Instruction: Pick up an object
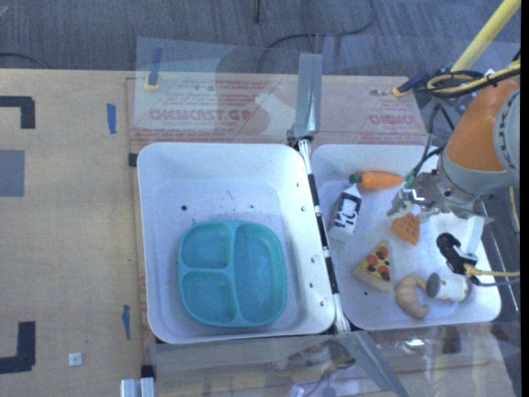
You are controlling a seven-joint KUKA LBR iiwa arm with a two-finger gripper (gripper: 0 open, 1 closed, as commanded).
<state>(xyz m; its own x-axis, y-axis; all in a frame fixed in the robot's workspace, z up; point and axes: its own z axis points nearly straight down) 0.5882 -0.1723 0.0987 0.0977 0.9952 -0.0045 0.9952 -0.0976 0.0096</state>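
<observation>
I've got the gripper (411, 208) low in the right bin (488, 304), right over the orange wedge (405, 229), prob. to grab it, but can't tell if fingers are wide or shut.

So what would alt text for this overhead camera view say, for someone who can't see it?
A robot arm's gripper hovers over an orange wedge in the right bin, among a toy carrot, pizza slice and croissant. The left bin holds a teal divided plate.
</observation>
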